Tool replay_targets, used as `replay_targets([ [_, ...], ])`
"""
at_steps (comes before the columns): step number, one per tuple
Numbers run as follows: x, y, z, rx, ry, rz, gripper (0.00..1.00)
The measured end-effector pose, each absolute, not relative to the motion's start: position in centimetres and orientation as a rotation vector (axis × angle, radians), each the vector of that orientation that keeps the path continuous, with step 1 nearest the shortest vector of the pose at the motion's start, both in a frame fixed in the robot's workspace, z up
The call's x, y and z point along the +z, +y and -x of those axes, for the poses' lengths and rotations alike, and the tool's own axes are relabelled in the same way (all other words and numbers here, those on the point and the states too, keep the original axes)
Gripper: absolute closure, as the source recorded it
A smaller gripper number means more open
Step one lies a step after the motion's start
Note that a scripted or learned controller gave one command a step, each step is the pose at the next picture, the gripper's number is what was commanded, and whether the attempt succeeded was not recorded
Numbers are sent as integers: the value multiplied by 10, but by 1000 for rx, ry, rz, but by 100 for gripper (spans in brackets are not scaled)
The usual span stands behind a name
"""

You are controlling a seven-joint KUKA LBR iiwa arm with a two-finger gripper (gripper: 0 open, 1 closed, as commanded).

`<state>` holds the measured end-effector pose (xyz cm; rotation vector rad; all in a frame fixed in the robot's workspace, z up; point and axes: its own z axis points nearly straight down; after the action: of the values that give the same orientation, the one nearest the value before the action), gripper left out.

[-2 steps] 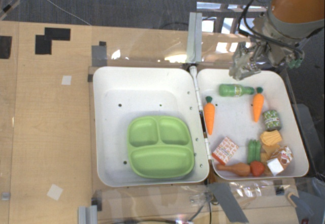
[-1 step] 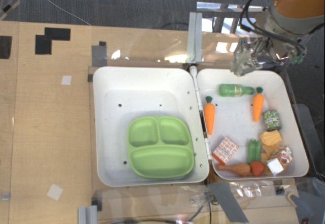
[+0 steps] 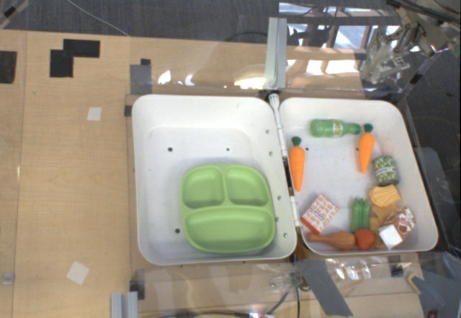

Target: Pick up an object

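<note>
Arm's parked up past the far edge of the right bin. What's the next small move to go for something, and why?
Probably bring the pincer toward the near side and down over the green bottle. The pincer hangs beyond the right bin's far rim with nothing between its fingers, and the bottle lies closest to it, on its side with bare floor around it, whereas the toys in the near right corner are crowded together.

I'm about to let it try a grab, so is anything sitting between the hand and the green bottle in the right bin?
Nothing visible does. The hand hangs above the bench just beyond the right bin's far rim, and the green bottle lies near that rim with bare bin floor around it. The closest item, a carrot, lies beside it.
</note>
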<state>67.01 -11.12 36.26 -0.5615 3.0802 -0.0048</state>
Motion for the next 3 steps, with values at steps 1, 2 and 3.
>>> replay_targets([
  [1,309,-163,-591,-3,3063,680,100],
  [2,275,-150,-646,-1,3017,849,100],
  [3,290,-149,-649,-7,3005,845,100],
])
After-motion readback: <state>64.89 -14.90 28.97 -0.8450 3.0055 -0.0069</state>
